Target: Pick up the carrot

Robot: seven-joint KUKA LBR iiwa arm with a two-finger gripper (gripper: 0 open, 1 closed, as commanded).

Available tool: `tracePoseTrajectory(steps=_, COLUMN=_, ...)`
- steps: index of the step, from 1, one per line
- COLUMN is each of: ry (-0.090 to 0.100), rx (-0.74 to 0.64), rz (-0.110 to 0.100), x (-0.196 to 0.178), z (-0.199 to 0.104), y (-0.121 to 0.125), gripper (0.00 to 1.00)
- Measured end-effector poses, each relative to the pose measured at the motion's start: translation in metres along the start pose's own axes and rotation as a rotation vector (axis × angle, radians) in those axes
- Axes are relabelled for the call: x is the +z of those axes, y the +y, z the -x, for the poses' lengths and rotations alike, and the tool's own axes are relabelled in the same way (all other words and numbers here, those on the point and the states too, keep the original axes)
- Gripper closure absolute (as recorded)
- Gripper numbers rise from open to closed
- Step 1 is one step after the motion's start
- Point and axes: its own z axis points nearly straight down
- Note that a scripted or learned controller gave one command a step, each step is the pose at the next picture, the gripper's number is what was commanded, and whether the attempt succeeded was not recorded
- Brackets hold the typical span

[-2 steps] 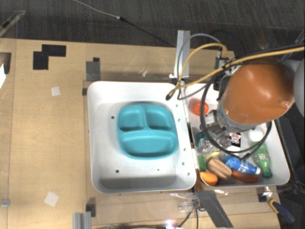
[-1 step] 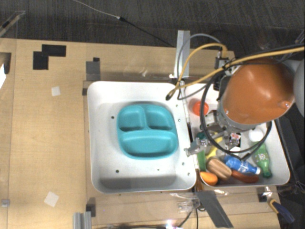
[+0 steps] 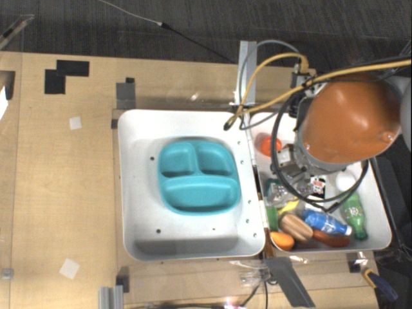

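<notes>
Arm's orange band (image 3: 347, 121) hangs over the right bin (image 3: 380, 227), hiding the gripper and most of the bin's far half. Orange-red item (image 3: 267, 145) at far left of that bin is half covered, identity unclear. Cables cross the green items (image 3: 277, 195) below it, too cluttered to name. Arm is cut off by the right edge.

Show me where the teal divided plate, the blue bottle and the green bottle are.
teal divided plate (image 3: 196, 176): camera view, on the ridge where its compartments meet.
blue bottle (image 3: 327, 223): camera view, on the middle of its body.
green bottle (image 3: 355, 215): camera view, on its body.
</notes>
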Motion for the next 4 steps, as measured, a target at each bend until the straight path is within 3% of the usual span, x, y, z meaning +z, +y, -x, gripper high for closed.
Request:
tracePoseTrajectory(steps=1, ry=0.000, rx=0.000, rz=0.001, x=0.000, z=0.000, y=0.000, gripper=0.00)
tracePoseTrajectory(steps=2, ry=-0.003, rx=-0.001, rz=-0.007, x=-0.011, z=0.002, y=-0.003, gripper=1.00)
tracePoseTrajectory(steps=3, ry=-0.003, rx=-0.001, rz=-0.007, x=-0.011, z=0.002, y=-0.003, gripper=0.00)
tracePoseTrajectory(steps=4, ry=0.004, rx=-0.188, rz=0.027, x=-0.016, z=0.025, y=0.008, gripper=0.00)
